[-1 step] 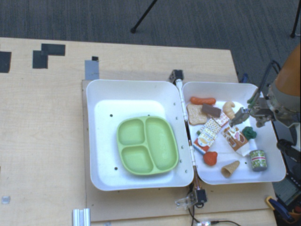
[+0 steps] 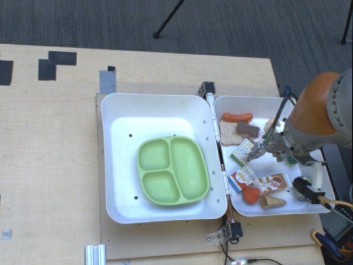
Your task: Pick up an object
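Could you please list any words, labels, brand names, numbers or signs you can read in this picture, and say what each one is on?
No text can be read in this view.
Small packet in the right bin: red, white and blue print, too blurred to read.
Packet beside it: printed pattern, too small to read.
Green divided plate in the left bin: plain, no marking visible.
Dark tape patches on the bench: no lettering.

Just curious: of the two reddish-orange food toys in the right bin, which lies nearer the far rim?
The long sausage-shaped one, near the far rim; the round tomato-like one sits at the near end.
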Available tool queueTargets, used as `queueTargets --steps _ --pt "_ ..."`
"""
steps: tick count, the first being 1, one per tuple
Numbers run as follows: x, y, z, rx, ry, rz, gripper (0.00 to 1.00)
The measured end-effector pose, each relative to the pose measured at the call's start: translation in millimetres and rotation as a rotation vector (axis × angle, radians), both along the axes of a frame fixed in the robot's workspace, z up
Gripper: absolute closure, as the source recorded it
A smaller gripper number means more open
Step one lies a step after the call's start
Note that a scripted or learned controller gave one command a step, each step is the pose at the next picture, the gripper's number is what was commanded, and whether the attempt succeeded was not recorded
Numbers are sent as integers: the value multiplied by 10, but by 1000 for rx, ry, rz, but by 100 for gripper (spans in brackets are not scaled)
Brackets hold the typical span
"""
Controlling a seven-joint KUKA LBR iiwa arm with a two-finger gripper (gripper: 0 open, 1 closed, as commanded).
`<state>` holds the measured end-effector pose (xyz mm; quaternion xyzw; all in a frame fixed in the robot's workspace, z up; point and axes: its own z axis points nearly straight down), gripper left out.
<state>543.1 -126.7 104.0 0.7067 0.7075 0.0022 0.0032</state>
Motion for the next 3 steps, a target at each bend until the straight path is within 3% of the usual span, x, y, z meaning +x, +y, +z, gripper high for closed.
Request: queueTargets --steps 1,2,3 --pt "-540 285 -172 0 -2 0 0" --pt "-515 290 -57 0 -9 1 100" --pt "-516 290 -58 0 -8 1 0"
